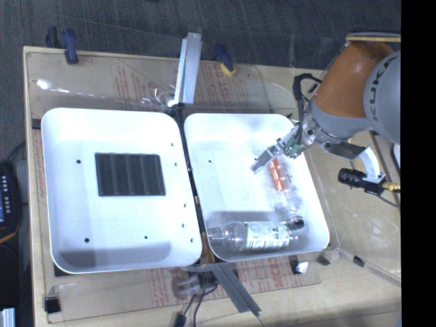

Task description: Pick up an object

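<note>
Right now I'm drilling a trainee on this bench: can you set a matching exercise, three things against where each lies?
Things:
1. dark ribbed panel
2. clear bottle with patterned label
3. bottle with orange label

Places:
A. lying along the right bin's near wall
B. beside the pincer, near the right bin's right wall
C. flat in the left bin

Pairs: 1-C, 2-A, 3-B

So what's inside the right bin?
The right bin holds two clear plastic bottles: one with an orange label under the gripper, one lying along the near wall. The gripper hides part of the first.
</note>
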`<move>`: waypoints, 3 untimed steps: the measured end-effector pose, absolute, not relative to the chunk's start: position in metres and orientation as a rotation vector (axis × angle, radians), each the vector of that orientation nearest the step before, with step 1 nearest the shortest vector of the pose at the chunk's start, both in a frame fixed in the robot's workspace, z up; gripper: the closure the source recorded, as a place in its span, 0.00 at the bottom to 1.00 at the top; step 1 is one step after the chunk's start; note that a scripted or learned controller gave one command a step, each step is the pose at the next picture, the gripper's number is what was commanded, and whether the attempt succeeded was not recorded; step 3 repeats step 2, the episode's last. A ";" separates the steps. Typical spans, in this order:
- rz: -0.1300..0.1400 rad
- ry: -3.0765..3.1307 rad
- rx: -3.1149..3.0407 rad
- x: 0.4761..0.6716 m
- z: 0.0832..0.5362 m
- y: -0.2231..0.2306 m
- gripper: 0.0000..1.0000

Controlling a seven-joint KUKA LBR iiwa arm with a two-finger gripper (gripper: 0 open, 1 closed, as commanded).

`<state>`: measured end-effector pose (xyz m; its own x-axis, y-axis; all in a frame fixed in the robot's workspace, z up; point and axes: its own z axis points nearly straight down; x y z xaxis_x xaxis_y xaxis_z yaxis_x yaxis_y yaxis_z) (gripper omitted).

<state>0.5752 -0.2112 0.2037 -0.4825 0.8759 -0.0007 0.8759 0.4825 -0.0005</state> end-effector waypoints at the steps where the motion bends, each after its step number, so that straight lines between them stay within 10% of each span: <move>1: -0.001 2.780 1.466 0.554 0.184 -0.209 0.00; 3: -0.001 2.717 1.576 0.584 0.179 -0.211 0.00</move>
